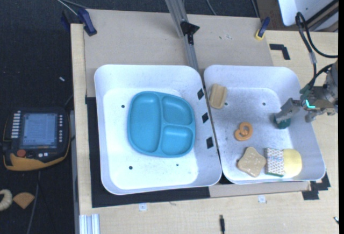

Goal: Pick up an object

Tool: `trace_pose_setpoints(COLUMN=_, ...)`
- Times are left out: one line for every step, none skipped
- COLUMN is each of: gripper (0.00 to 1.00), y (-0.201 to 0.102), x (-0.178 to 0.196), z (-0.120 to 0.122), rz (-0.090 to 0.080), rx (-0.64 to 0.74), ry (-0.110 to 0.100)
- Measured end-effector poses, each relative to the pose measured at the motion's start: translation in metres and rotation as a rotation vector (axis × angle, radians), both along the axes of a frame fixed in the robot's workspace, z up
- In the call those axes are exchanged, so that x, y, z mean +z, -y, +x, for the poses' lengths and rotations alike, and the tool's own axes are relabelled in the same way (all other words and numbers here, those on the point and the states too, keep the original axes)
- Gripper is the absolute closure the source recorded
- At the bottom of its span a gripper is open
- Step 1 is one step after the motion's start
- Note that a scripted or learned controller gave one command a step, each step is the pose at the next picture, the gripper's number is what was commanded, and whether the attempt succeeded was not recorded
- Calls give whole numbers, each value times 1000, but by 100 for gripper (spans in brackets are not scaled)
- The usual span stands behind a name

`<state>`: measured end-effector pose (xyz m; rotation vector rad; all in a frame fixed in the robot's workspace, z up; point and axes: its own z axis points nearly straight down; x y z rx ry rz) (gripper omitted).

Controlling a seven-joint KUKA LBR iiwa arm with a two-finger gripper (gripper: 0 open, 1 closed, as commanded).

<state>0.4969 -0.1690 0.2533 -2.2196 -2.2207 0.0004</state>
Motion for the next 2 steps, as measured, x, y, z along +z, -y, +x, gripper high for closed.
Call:
trace_pose_setpoints(gripper=0, y=0, x=0, z=0, rz=0, rx=0, ry=1)
trace_pose_setpoints(gripper=0, y=-3, x=-47, z=9, rz=1, rx=0, ry=-3)
